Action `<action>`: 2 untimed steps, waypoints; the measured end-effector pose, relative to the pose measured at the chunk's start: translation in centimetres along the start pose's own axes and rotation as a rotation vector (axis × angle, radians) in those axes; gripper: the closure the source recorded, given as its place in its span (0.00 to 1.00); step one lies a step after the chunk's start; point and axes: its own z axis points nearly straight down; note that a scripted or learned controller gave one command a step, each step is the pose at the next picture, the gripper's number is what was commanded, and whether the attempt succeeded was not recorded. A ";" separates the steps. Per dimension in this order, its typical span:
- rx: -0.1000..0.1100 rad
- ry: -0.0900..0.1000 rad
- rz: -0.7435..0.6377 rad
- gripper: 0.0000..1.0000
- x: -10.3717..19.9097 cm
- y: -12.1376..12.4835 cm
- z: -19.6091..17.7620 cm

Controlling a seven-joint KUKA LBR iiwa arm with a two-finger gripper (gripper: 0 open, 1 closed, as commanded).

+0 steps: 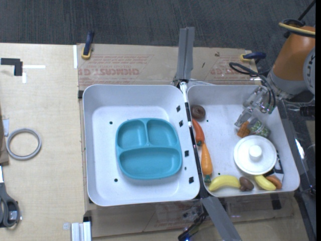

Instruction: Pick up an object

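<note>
Much bare floor around gripper (pixel 244 119) in right bin (pixel 220 97)

The worktop (pixel 40 94) is made of pale wood. Two white bins are placed on it side by side: the left bin (pixel 93 149) near the centre and the right bin (pixel 220 97) at 3 o'clock. Brown cardboard (pixel 130 67) is laid under them toward 12 o'clock. A grey tape ring (pixel 22 143) is seen at 9 o'clock, and scissors (pixel 9 210) at 8 o'clock.

Teal plate (pixel 149 148); yellow banana (pixel 224 183); orange carrot (pixel 205 159); white lid (pixel 255 153); possibly brown doughnut (pixel 198 112).
</note>
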 end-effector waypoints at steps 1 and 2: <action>0.005 -0.009 -0.001 1.00 -0.2 -0.2 -0.9; 0.009 0.000 -0.511 1.00 11.5 -1.3 0.2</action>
